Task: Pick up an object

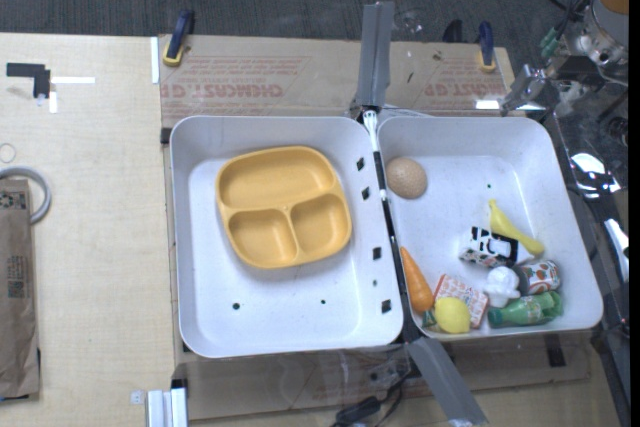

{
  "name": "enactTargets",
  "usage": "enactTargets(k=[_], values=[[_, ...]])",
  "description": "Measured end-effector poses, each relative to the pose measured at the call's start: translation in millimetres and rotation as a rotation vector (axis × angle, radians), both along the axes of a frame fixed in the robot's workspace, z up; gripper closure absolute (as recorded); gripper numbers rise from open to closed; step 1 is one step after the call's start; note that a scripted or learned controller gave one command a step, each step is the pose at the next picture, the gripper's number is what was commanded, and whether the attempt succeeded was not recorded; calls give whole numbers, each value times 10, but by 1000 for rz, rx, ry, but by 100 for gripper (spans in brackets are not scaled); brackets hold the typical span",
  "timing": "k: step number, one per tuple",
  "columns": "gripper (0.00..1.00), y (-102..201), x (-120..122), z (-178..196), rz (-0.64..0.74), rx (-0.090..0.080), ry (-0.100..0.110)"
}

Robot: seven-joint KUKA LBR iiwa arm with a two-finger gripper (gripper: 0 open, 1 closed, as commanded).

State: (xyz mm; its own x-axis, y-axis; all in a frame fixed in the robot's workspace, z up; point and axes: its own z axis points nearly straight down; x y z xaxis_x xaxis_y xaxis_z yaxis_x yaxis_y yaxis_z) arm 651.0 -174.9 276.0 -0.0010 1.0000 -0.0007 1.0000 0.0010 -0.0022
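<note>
Jaws first: from where I stand I cannot tell how they sit, because the arm's working end [560, 80] is a tangle of metal and cable at the far right corner, above the back rim of the right bin [470, 130], and nothing shows gripped there.

What it might pick lies below. A tan egg-shaped thing [406, 177] sits alone near the divider at the back of the right bin. The rest is crowded into the front corner: a banana [514, 231] leaning over a black-and-white toy [490, 247], a carrot [417, 281] along the left wall, a yellow lemon [452, 315] touching a small carton [464, 293], a green bottle [524, 311] lying on its side, a white ball [501, 282] and a small printed can [541, 272]. The left bin [200, 315] holds a yellow divided plate [284, 206], flat on the floor.

Trouble, I'd judge, comes from that crowd. A descent into the corner could catch two things at once, or push one against the wall. The egg shape looks smooth and round, likely to roll. The plate lies too flat to pinch easily.

Hard to make out: the toy's shape, the can's label, and the arm itself, cut off at the right edge.
</note>
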Motion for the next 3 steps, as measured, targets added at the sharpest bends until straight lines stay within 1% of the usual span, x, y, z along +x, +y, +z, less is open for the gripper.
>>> enactTargets(k=[1,2,3], values=[[0,8,-479,-1212,-50,0,1],[0,13,-696,-1849,-308,1,1],[100,4,-697,-1757,-310,1,1]])
